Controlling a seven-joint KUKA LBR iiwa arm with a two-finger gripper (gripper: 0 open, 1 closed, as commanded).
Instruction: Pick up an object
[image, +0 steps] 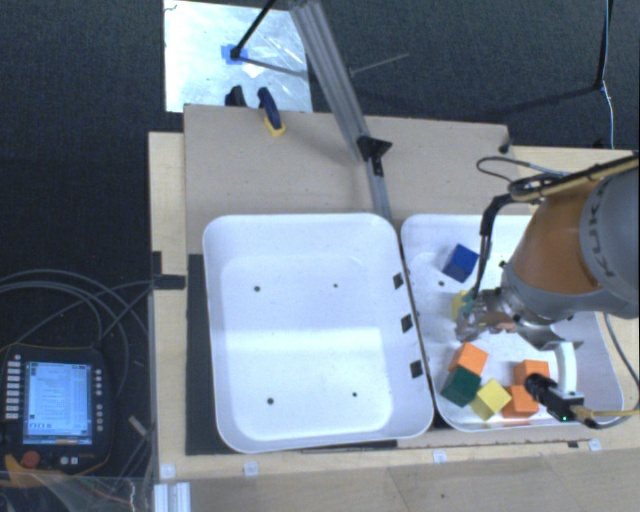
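Two white bins sit side by side on the tan bench, and going from the left there is first a control pendant (52, 405) with a lit screen lying on the dark floor, its grey cables (90, 300) looping up toward the bench edge. Next comes the left bin (225, 250), showing just its bare white floor with a few small dark dots. Behind it, at the far side of the bench, a yellow-handled clamp (270, 112) lies by a shiny sheet (205, 50), and a grey metal pole (340, 90) slants down to the seam between the bins. The right bin (425, 235) holds the loose blocks: a blue block (461, 262) near its far left corner, then toward the near edge an orange block (470, 358) just above a green block (461, 386), a yellow block (492, 398) beside that, and an orange-red block (528, 388) further right. A bit of something yellowish (460, 300) peeks out by the wrist, too small to name. The arm (560, 250) comes in over this bin from the right, its orange band hiding much of the bin's middle. The gripper (478, 322) hangs low just above the orange block, but its tips blur into the clutter, so I cannot tell how wide it stands or whether anything is caught in it. A black part with a green light (552, 400) covers the bin's near right corner.
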